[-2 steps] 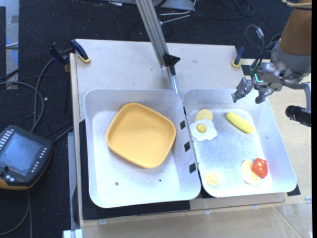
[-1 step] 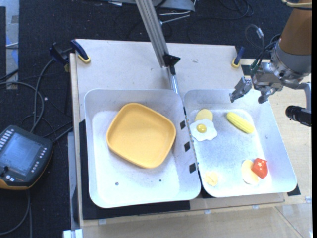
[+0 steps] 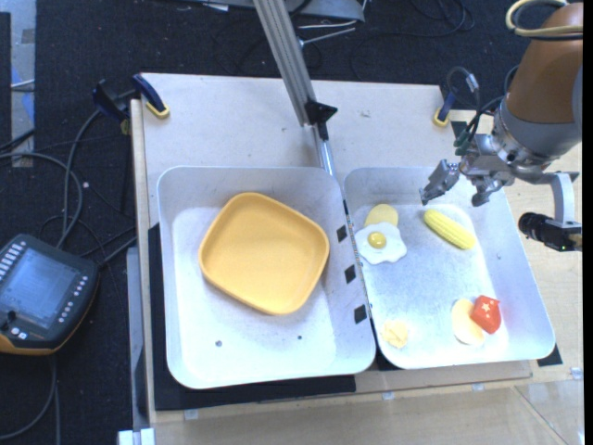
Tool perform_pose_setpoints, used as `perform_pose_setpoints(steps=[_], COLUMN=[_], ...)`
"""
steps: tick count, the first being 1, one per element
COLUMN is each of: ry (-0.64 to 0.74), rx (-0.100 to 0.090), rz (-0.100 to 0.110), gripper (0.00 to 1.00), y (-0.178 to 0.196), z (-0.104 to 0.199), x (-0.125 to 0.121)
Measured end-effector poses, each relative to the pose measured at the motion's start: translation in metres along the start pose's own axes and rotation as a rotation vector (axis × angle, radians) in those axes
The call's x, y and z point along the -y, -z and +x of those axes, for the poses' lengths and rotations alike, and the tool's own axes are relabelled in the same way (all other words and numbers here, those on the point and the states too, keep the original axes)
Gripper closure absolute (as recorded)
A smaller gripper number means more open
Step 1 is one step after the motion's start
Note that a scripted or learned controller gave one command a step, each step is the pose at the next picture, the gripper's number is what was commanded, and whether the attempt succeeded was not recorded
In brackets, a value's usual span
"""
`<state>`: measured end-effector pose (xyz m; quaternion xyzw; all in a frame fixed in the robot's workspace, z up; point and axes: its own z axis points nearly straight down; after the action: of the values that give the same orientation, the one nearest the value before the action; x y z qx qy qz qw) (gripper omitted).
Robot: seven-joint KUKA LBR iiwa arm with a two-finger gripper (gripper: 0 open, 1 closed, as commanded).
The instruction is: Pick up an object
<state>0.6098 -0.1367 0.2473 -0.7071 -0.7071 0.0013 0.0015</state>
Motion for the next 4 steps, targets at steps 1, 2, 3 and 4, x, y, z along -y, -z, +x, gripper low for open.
perform_pose_setpoints(steps=[1, 2, 3, 4], ry=[0.000, 0.000, 0.000, 0.000], rx=[0.000, 0.000, 0.000, 0.001], rz=[0.001, 0.000, -0.004, -0.007], gripper=[0.00, 0.00, 1.00, 1.00], y=[-0.061, -0.106, -0.094, -0.052], z=[-0.005, -0.010, -0.010, -0.011], x=[0.004, 0.008, 0.007, 0.005])
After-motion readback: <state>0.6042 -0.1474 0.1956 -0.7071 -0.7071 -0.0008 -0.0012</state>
